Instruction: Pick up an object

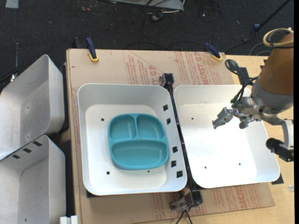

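Note:
A teal divided plate (138, 141) with three compartments lies flat in the middle of the left bin (91, 125). My gripper (232, 120) hangs over the upper right part of the right bin (224, 171), well away from the plate. Its two fingers (220, 120) stand spread apart, open, with nothing between them. The grey arm with its orange band (280, 64) comes in from the right edge above the bin.
Two more white bins (28, 125) stand tilted off the bench at the left. A black divider strip (176, 134) runs between the two bench bins. Clamps (92, 50) hold the cardboard-covered bench at its far edge.

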